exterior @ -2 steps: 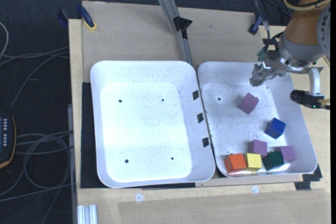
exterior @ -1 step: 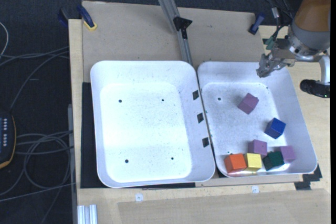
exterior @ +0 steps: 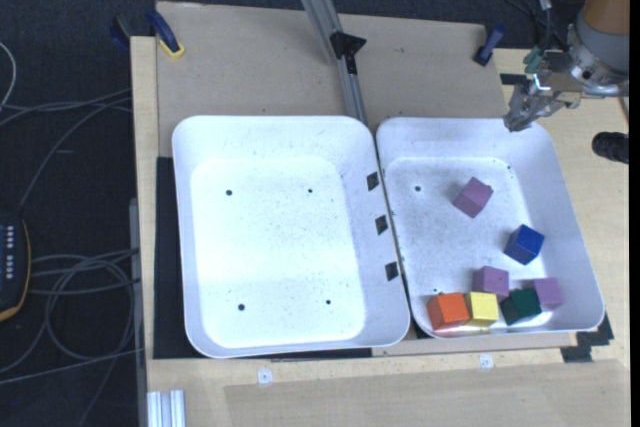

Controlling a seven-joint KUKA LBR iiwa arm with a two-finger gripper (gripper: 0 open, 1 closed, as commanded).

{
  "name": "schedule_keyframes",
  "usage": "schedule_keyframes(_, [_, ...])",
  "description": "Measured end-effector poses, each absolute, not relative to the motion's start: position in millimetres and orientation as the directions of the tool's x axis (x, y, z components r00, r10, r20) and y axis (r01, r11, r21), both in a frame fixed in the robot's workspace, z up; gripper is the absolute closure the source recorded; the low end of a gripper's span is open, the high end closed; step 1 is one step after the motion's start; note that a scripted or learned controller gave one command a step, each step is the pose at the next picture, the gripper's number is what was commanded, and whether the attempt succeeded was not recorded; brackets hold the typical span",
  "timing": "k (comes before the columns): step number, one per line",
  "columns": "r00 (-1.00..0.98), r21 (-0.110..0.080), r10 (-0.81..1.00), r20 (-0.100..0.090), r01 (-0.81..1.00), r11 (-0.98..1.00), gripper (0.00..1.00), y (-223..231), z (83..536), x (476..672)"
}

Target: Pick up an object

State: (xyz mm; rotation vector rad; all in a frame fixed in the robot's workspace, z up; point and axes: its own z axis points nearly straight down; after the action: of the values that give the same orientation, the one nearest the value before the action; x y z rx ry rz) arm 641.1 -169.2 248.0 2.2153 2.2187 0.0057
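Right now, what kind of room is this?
Probably a robot lab or test workshop. A robot arm's gripper hangs over the far corner of the right bin, which holds small colored blocks such as a blue block. Loose cables trail over the dark carpet beside the bench.

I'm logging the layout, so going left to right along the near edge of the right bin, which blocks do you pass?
orange block → yellow block → green block → purple block
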Motion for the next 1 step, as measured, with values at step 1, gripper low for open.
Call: schedule_keyframes(1, [-0.006, 0.000, 1.000, 0.003, 1.000, 0.006, 1.00, -115.2, 258.0, 622.1])
